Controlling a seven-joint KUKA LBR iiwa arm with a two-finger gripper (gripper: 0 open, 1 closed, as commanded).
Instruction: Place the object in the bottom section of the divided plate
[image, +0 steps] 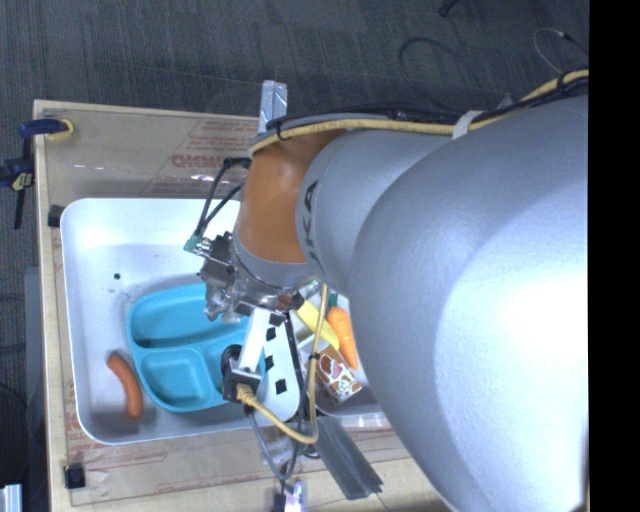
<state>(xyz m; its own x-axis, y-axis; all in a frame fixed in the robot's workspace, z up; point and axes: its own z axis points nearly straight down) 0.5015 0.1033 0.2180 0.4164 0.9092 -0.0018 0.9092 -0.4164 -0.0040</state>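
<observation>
Aim matters: the gripper (224, 292) hangs over the right rim of the blue divided plate (165, 312), whether spread or closed I cannot tell, and any release should wait until it sits above the bottom section (180, 385). The likely object, an orange sausage (126, 384), lies in the left bin (85, 250) just beside the plate, while a carrot (344, 336) lies further right.

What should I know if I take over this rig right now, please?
Gripper: above the right rim of the blue divided plate in the left bin; I cannot tell whether it grips anything.
Things: a sausage lies on the bin floor by the plate's lower left; a carrot lies further right, partly under the arm.
Done: nothing in the plate yet.
Left: put the object in the plate's bottom section.
</observation>
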